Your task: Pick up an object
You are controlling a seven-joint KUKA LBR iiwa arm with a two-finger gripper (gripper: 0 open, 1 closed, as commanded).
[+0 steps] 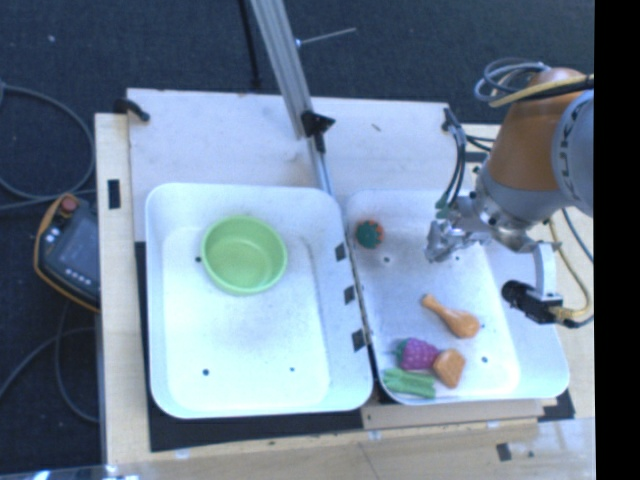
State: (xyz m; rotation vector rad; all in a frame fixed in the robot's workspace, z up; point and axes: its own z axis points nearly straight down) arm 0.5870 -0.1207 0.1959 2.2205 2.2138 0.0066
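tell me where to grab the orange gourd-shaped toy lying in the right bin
Grip the orange gourd-shaped toy across its thin neck, the upper-left end, coming straight down from above. It lies flat and apart from the other toys, and the neck looks narrow enough for the gripper; the bulbous lower-right end is likelier to slip.

Pale wooden bench [230,133] stands on dark carpeted floor [120,28], lit brightly from above; a grey metal pole [280,43] slants up from the bench's far middle, black cables [30,158] loop on the floor left of the bench, beside an orange-rimmed pendant [70,248].
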